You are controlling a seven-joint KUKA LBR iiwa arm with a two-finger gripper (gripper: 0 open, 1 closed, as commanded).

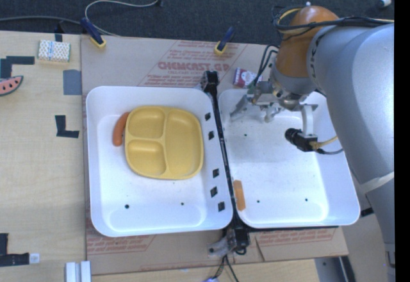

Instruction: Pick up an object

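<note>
The gripper (256, 107) hangs over the right bin (291, 178), its state impossible to tell; a yellow plate (164, 142) lies in the left bin (102, 165).

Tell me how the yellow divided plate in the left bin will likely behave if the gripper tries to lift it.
The yellow divided plate looks like moulded plastic, so probably stiff and light. It lies flat and wide in the left bin, so it should slide rather than tip or roll. Its smooth low rim may slip from the fingers, and the orange piece touching its left edge could get nudged.
</note>
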